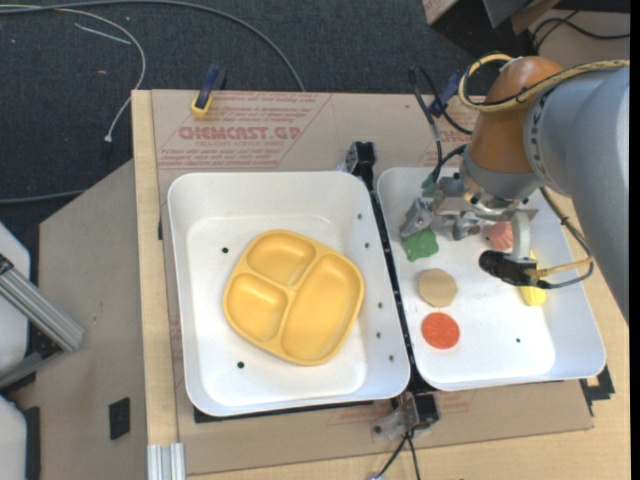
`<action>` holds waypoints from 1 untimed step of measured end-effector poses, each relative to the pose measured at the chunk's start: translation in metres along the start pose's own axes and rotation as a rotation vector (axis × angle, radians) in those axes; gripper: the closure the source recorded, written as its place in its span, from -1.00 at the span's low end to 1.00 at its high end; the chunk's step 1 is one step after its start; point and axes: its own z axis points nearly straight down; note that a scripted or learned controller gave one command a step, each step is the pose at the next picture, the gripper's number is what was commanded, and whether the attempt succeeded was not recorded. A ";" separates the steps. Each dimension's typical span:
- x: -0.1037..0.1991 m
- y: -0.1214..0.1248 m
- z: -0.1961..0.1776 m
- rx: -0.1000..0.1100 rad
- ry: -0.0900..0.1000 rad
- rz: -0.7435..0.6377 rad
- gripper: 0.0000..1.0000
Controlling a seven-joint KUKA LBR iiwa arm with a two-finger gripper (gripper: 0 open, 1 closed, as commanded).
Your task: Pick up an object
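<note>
In the right bin my gripper hangs low over the far left part, reaching in from the right. A small green block lies just under and in front of it, right at the gripper's left side; I cannot see whether they touch. A tan round piece and a red disc lie nearer the front. A pink piece peeks out from behind the wrist on the right.
The left bin holds a yellow divided plate. The wall between the two bins runs just left of the gripper. A small yellow piece lies at the right of the right bin.
</note>
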 end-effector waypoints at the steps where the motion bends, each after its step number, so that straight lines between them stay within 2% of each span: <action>1: 0.000 0.000 -0.012 -0.002 0.000 0.001 1.00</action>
